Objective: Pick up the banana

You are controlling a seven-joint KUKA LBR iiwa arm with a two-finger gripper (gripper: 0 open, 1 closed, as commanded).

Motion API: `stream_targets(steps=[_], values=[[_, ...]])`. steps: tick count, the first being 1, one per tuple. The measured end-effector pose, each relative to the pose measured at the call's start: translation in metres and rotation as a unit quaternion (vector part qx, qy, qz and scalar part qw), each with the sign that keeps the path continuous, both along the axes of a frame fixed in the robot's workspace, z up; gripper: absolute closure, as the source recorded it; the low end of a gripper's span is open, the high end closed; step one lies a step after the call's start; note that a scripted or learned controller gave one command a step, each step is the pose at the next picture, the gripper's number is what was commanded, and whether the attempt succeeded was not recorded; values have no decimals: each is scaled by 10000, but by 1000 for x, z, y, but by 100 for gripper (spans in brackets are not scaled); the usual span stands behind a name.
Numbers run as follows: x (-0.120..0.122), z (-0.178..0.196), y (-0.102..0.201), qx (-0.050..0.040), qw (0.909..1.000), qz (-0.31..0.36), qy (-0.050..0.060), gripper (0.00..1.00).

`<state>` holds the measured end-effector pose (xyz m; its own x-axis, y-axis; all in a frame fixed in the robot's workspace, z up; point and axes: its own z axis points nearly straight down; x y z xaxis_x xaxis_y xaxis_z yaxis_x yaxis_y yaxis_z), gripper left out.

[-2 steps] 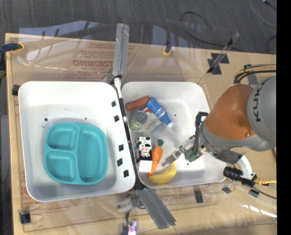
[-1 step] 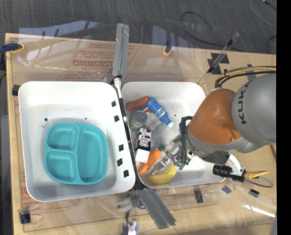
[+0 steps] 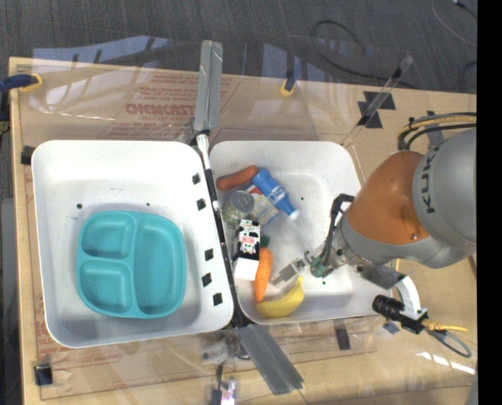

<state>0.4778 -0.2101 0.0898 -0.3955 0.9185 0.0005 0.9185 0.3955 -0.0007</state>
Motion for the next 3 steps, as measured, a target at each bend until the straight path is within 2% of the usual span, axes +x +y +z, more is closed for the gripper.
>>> stream_targets(steps=[1, 2, 3], values=[[-2, -2, 54, 16, 9988, 487, 34, 0], [0, 0, 0, -2, 9961, -878, 1, 0], [0, -1, 8, 13, 10000, 29, 20, 0]])
